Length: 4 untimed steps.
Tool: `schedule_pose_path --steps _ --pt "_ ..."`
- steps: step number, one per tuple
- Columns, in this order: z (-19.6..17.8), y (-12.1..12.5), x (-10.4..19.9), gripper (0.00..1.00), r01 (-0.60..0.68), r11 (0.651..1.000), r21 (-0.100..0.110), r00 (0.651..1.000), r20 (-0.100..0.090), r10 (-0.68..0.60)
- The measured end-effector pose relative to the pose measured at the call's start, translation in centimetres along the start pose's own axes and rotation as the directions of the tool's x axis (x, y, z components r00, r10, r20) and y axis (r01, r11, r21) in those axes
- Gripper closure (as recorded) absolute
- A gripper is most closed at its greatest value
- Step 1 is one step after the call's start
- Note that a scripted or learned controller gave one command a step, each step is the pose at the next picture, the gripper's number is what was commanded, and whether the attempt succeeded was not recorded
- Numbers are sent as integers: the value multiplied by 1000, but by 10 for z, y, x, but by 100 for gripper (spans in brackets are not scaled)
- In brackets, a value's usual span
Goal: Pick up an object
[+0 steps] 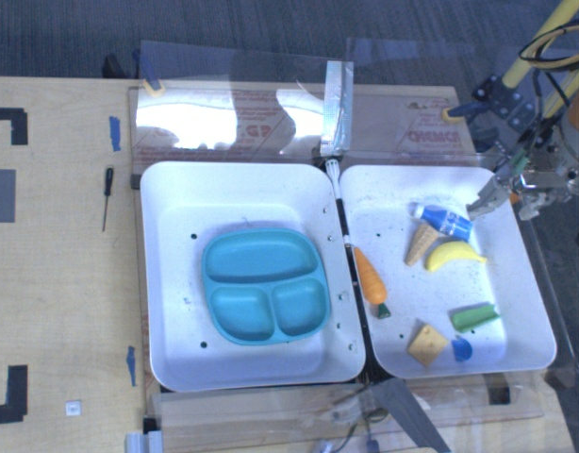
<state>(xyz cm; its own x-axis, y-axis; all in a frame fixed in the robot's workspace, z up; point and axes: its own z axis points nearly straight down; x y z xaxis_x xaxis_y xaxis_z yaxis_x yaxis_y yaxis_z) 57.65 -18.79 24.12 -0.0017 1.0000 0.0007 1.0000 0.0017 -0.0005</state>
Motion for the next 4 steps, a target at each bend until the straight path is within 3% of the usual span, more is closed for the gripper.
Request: schedule_pose_path --steps 1,2,3,4 --pt "81 18 24 0 15 1000 7 1000 -2 -15" --pt "154 27 46 0 156 988 -6 988 3 -156" --pt "142 28 45 100 154 988 -11 988 4 -154" --pt "51 33 105 100 175 985 -12 985 2 -175"
